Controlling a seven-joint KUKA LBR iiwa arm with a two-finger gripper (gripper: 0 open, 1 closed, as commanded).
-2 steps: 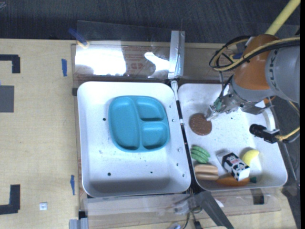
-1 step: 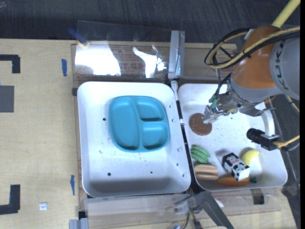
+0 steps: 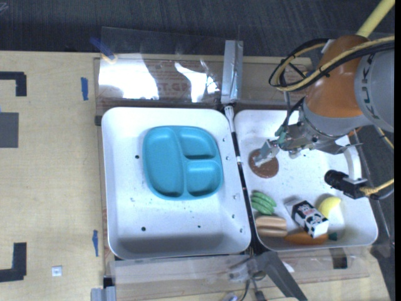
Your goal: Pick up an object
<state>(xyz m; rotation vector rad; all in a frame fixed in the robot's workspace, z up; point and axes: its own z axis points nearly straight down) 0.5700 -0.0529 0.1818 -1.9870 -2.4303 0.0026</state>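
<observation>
My gripper (image 3: 268,153) reaches into the right bin (image 3: 363,231) from the right and hangs over the bin's upper left part. Its tip sits right at the top edge of a brown round disc (image 3: 265,167) lying on the bin floor; I cannot tell whether it touches the disc. Along the bin's front lie a green pea pod (image 3: 263,201), a tan bread roll (image 3: 270,224), an orange carrot (image 3: 306,236), a black-and-white block (image 3: 308,214) and a yellow lemon (image 3: 331,205).
The left bin (image 3: 125,231) holds a blue divided plate (image 3: 183,162). A raised divider (image 3: 239,168) separates the two bins. The arm's orange band (image 3: 335,86) and looping cables (image 3: 301,68) hang over the right bin's back; a black fitting (image 3: 341,182) juts over its right side.
</observation>
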